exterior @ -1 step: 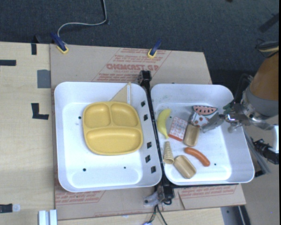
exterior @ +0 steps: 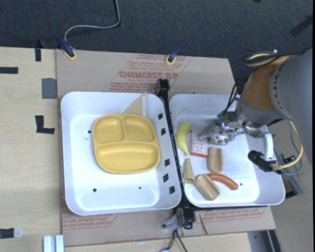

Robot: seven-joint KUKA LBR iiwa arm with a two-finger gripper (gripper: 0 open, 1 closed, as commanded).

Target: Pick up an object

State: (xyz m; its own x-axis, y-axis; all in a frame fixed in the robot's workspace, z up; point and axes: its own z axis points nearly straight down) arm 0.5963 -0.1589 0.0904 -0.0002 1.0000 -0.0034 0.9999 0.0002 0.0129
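Broadly, the tabletop point(exterior: 21, 140) is recorded first, carrying a cardboard sheet point(exterior: 142, 72) on which two shallow white bins stand side by side. The left bin point(exterior: 73, 193) holds a yellow divided tray point(exterior: 127, 143). The right bin point(exterior: 265, 190) holds the play-food items: a yellow banana point(exterior: 184, 137) by the inner wall, a red-and-white card point(exterior: 199, 149) just beside it, an ice-cream cone point(exterior: 188, 171) below, a bread roll point(exterior: 207, 187) near the front wall, a red sausage point(exterior: 224, 180) touching or just beside that roll, and a smaller tan bun point(exterior: 215, 159) above them. The grey arm point(exterior: 283, 93), with its orange band, is entered as reaching in from the right over this bin. The claw point(exterior: 219, 134) is placed low in the upper middle of the right bin; whether it is wide or narrow cannot be told, and nothing is seen held in it. The step in hand is judged to be the approach, with no object yet picked. The tan bun lies just below the claw, the card and banana just to its left; either could be taken as the target. The next move is judged to call for alignment over one item, descent, closure and a lift.
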